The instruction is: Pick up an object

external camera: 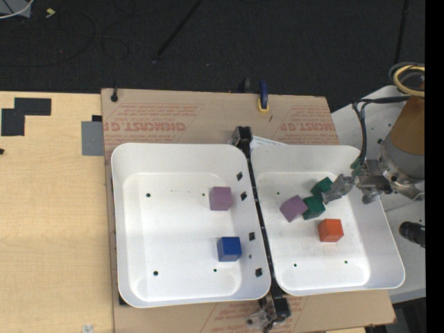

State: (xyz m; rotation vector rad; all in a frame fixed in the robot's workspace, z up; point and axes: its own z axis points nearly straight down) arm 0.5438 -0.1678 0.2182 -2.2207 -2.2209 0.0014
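Two shallow white bins sit side by side on a table covered with brown cardboard. The right bin (378, 272) holds a cluster of blocks: a purple block (293, 208) turned at a slant, so its corners point roughly up and down the view, and just beside it on the right two dark green blocks. The upper green block (321, 185) lies tilted, its longer side running from lower left to upper right; the lower green block (313, 207) touches the purple one. An orange block (331, 230) sits apart, lower right of the cluster, nearly square to the view. The gripper (338, 188) reaches in low from the right, its jaws pointing left and lying against the upper green block; whether they are open or closed on it cannot be told. The arm (411, 134) stands over the bin's right edge, wrist bent toward the blocks. The left bin (128, 220) holds a second purple block (220, 198) and a blue block (229, 248), well apart.
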